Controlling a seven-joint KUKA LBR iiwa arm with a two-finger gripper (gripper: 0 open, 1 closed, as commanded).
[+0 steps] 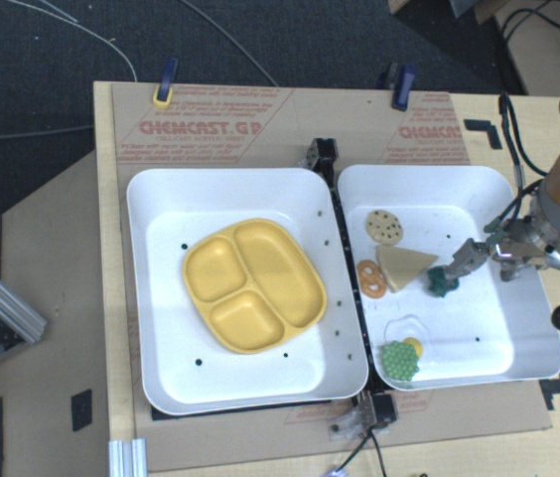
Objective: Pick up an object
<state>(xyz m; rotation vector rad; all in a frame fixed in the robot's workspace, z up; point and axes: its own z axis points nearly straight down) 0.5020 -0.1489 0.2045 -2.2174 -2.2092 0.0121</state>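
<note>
Two white bins: left bin (151,266), well away from the claw (446,278), has a yellow divided plate (252,284). Claw's in the right bin (518,351), pinching a small dark green toy (442,283), touching the tan wedge (404,264) beside it.

Grey arm (558,251), brown wrist, black cables

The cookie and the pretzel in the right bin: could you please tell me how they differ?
The cookie is a pale solid disc with dark specks; the pretzel is orange-brown with open loops. The cookie lies nearer the bin's far wall, clear of the tan wedge; the pretzel lies beside the wedge. Both lie flat in the right bin.
</note>
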